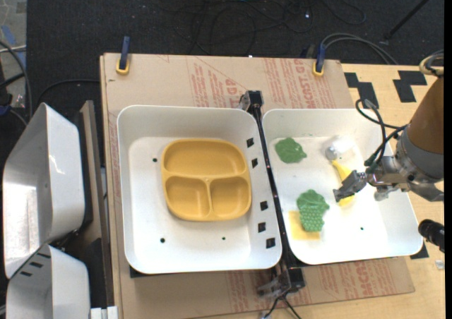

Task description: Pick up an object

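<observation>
Seen from above, the arm (427, 134) comes in from the right edge, its orange band filling the upper right of the reach and its grey wrist bent low over the right bin (395, 240). Black cables loop from the wrist back toward the worktop (212, 74), a flat brown board printed with red lettering. The tool (351, 187) points left, down into the bin, and sits right against a small yellow piece (342, 171); whether its jaws are apart or together on that piece I cannot tell, since the tip is small and dark.

Both bins are shallow, white and smooth, with rounded corners, set side by side with a black strip between them. The left bin (141, 240) holds a yellow plastic plate (207, 178), glossy, rounded at the corners and moulded into three compartments.

The right bin holds the loose objects. A flat, ragged green leaf shape (289, 150) lies near its upper left. A small pale, rounded object (339, 147) lies just above the yellow piece. Lower down, a knobbly green piece (311, 209) with a bumpy texture rests partly on a thin flat yellow square (305, 231), near the bin's left wall and just left of the tool.

Two blue-and-yellow clamps (123, 56) grip the worktop's far edge.
</observation>
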Tool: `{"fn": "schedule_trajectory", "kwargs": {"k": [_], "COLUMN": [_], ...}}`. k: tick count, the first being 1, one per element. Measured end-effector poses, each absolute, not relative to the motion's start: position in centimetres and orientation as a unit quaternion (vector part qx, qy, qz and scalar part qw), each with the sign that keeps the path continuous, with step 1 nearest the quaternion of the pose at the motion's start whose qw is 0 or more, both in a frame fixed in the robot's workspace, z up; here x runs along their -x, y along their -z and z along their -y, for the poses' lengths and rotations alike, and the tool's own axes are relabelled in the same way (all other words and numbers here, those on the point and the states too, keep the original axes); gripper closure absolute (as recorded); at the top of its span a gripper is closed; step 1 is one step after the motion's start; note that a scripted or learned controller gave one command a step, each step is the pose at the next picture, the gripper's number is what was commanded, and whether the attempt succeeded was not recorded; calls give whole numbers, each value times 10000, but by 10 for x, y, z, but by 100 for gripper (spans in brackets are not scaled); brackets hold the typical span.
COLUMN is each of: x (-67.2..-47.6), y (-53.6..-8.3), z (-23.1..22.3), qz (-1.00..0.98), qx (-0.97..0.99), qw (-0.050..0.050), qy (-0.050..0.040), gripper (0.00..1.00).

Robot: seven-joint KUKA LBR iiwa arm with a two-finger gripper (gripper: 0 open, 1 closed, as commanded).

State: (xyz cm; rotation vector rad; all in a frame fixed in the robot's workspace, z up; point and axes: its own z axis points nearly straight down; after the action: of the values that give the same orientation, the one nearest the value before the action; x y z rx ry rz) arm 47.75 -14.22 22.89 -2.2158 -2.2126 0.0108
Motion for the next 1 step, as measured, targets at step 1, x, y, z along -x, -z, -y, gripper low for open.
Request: {"fn": "schedule_trajectory", "kwargs": {"k": [1], "x": [-480], "y": [-234], "z": [142], "qz": [7078], "qx": [7064], "qw": [4], "qy": [-2], "gripper": [0]}}
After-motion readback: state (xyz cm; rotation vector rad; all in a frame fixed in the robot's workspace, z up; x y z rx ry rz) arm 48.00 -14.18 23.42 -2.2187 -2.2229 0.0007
